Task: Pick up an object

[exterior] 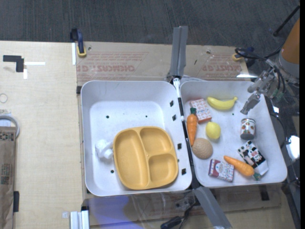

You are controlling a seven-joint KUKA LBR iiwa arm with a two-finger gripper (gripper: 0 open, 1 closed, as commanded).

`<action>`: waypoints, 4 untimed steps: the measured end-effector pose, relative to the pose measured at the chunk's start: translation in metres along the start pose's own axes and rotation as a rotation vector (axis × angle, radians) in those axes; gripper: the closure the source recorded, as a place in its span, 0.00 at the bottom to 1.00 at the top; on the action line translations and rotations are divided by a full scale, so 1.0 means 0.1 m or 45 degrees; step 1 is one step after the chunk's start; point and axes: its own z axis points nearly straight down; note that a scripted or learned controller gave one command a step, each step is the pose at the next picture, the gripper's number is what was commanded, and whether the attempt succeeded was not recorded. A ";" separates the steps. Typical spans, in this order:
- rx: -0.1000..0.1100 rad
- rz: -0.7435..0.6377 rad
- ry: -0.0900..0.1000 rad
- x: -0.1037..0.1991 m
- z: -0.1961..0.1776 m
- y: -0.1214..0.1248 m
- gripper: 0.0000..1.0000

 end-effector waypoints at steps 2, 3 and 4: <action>-0.003 0.004 -0.006 -0.01 -0.10 0.00 0.00; 0.002 0.026 0.004 0.38 0.92 -0.35 0.00; -0.002 -0.520 -0.001 -0.03 -0.05 0.30 0.00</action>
